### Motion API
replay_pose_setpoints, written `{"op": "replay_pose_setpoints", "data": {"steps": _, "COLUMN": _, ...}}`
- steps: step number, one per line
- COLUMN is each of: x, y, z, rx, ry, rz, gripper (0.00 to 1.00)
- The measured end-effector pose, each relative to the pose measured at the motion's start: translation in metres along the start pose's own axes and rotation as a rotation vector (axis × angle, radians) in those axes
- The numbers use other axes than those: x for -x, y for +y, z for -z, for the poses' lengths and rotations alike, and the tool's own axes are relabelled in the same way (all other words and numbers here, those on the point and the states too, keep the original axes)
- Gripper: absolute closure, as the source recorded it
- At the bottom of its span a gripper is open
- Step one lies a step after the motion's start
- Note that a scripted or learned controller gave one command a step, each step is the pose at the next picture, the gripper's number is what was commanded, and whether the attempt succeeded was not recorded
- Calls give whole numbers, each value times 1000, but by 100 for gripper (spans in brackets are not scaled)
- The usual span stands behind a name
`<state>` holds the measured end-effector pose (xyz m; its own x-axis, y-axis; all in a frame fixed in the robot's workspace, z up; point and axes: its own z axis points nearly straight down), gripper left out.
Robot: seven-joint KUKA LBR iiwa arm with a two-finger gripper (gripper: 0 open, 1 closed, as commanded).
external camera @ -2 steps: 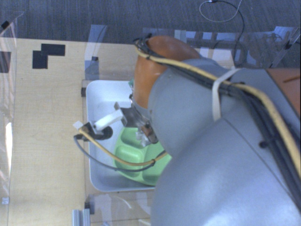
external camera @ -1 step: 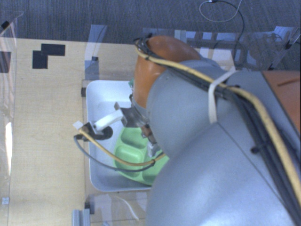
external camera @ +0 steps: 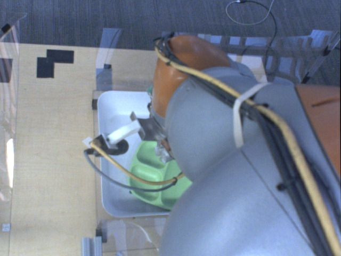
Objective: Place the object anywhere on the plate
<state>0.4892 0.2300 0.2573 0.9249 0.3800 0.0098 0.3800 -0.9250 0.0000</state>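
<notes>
Left to right: pale wooden bench [external camera: 48, 159] with a black stepped marker [external camera: 53, 62], then a shallow white plastic bin [external camera: 114, 199] holding a light green moulded plastic plate [external camera: 154, 177] with raised compartments. Directly over that plate, the two-finger gripper [external camera: 160, 143] at the wrist's tip, largely hidden by the bulky grey arm with its orange band [external camera: 181, 68], a white bracket [external camera: 123, 133] and looped black and tan cables [external camera: 114, 167] jutting out to its left. Cannot tell how wide the pincer stands, nor make out any separate object on or beside the plate.
</notes>
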Motion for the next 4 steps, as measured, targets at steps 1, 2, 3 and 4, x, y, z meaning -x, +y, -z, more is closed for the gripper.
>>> {"op": "replay_pose_setpoints", "data": {"steps": 1, "x": 0, "y": 0, "z": 0, "rx": 0, "ry": 0, "rz": 0, "gripper": 0}}
{"op": "replay_pose_setpoints", "data": {"steps": 2, "x": -1, "y": 0, "z": 10, "rx": 1, "ry": 4, "rz": 0, "gripper": 100}}
{"op": "replay_pose_setpoints", "data": {"steps": 3, "x": 1, "y": -6, "z": -53, "rx": -2, "ry": -11, "rz": 219, "gripper": 100}}
{"op": "replay_pose_setpoints", "data": {"steps": 4, "x": 1, "y": -5, "z": -53, "rx": -2, "ry": -11, "rz": 219, "gripper": 0}}
